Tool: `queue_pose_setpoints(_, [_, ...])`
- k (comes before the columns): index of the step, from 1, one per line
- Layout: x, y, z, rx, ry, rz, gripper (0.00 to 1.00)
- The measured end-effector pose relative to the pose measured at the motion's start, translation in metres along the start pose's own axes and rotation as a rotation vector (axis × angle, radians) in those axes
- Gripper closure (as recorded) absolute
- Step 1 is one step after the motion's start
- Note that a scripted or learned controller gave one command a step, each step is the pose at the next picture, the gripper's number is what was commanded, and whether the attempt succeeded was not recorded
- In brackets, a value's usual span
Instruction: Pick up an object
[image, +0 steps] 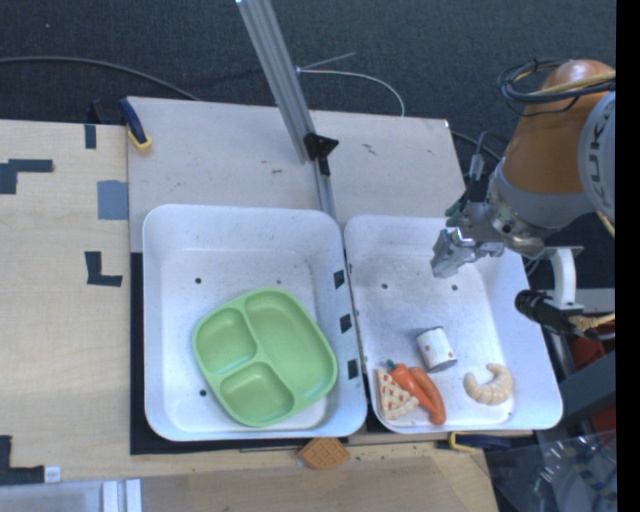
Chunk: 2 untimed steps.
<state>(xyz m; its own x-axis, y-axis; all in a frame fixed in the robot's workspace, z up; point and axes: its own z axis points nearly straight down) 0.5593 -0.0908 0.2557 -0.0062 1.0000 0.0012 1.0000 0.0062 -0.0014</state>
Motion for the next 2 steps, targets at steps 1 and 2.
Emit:
queue_pose_setpoints(1, [0.051,0.001,0.018,0.002,0.000,0.000,1.00])
queue_pose_setpoints(2, [0.104,0.006,0.031,0.003,0.000,0.000,1.00])
